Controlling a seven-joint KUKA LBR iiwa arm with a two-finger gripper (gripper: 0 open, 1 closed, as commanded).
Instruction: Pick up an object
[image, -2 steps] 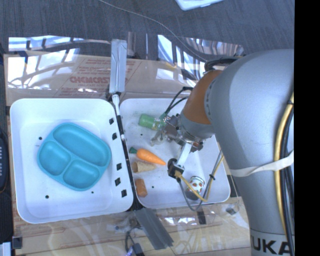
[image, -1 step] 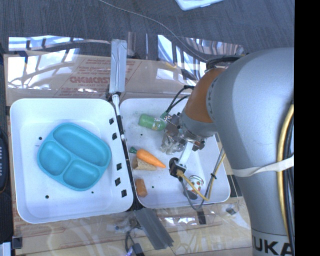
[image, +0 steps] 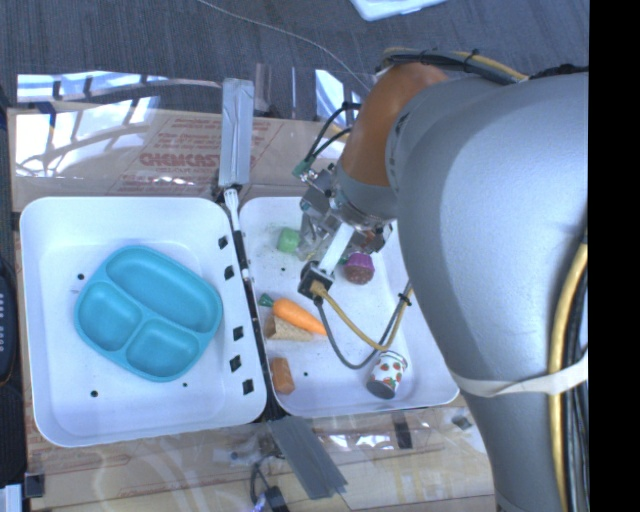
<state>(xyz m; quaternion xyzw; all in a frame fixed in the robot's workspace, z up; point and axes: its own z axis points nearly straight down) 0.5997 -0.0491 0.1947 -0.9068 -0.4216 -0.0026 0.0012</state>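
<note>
1. The gripper (image: 312, 232) hangs over the right bin (image: 330, 388), just beside a green block (image: 288, 239); how open it is, I cannot tell.
2. Centre over the block before lowering, clear of the purple ball (image: 357, 267).

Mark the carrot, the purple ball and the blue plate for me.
carrot (image: 299, 316): camera view, right bin, middle of its orange body.
purple ball (image: 358, 267): camera view, right bin, centre of its rounded top.
blue plate (image: 150, 281): camera view, left bin, bare floor of its largest compartment.
</note>
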